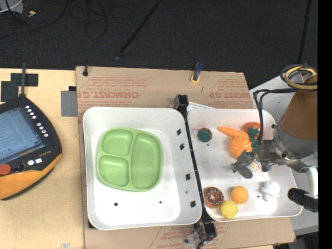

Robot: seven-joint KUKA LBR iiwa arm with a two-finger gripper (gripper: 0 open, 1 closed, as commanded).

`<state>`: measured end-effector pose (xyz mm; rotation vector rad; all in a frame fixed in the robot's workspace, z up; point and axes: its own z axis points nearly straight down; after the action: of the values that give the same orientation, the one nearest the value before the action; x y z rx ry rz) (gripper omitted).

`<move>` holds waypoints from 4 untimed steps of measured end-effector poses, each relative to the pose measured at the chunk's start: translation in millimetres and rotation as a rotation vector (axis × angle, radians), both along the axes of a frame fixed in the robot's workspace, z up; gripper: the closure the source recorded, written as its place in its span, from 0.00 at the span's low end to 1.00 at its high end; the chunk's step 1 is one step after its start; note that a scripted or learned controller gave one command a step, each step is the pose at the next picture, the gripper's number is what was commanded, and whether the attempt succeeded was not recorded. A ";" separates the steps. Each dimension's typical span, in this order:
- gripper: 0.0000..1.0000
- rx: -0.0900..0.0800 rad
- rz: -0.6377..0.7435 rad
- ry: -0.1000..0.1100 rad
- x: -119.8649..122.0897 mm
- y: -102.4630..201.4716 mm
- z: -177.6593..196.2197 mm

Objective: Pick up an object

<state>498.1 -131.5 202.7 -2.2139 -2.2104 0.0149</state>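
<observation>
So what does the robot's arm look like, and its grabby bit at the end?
The arm is a thick round tube, orange-brown where it shows, with grey below that near the wrist. A black cable loops beside it. The gripper at the end is small, made of dark grey metal pieces.

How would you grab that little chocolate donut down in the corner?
Probably from straight above, pinching across the donut's ring. It lies flat near the right bin's front-left corner, with a yellow ball touching its lower right, so close the tool along the free sides.
</observation>
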 end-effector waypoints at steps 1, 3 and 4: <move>0.00 -0.003 0.002 -0.014 2.9 -0.5 6.8; 0.00 -0.001 0.003 -0.010 8.0 -5.2 -116.9; 0.00 -0.001 -0.003 -0.013 7.7 -6.2 -115.0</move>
<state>505.8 -137.8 87.7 -2.2243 -2.2138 0.0007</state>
